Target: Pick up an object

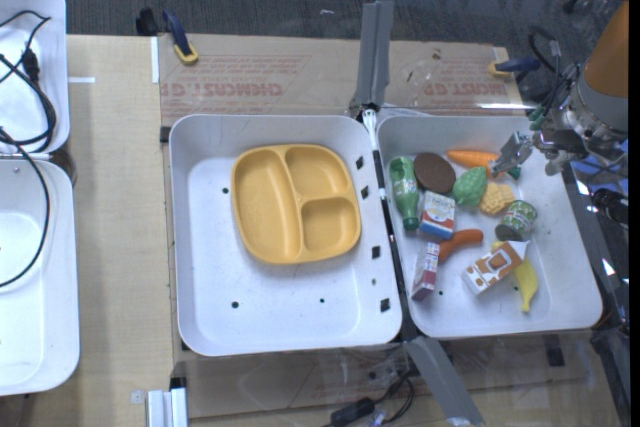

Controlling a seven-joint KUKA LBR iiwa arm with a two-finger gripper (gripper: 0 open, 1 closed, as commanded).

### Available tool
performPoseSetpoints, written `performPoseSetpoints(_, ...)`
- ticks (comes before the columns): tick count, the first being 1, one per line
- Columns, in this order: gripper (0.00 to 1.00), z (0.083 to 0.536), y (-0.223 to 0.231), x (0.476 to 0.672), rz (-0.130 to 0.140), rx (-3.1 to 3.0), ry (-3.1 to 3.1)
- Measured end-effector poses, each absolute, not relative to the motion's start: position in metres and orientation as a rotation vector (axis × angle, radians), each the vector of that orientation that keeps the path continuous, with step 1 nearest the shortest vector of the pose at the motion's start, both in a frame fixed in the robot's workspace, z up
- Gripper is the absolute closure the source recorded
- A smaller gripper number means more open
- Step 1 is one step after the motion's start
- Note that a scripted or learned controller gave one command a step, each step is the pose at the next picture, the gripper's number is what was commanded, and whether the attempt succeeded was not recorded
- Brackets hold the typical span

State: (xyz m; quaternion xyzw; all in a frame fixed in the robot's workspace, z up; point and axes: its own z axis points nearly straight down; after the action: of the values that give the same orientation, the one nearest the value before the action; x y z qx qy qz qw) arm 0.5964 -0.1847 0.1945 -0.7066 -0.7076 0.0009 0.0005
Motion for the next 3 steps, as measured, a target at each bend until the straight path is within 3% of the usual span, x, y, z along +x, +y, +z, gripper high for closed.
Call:
performPoseSetpoints(1,0.00,0.114,-0.193,0.625,-0.018,-2.099,-2.367)
performPoseSetpoints(2,0.00,0.094,-0.192,0.660,-0.001,-2.273,-2.174)
performPoseSetpoints(3,1.00,0.103,-0.192,0.659,0.007,-2.268,-2.179)
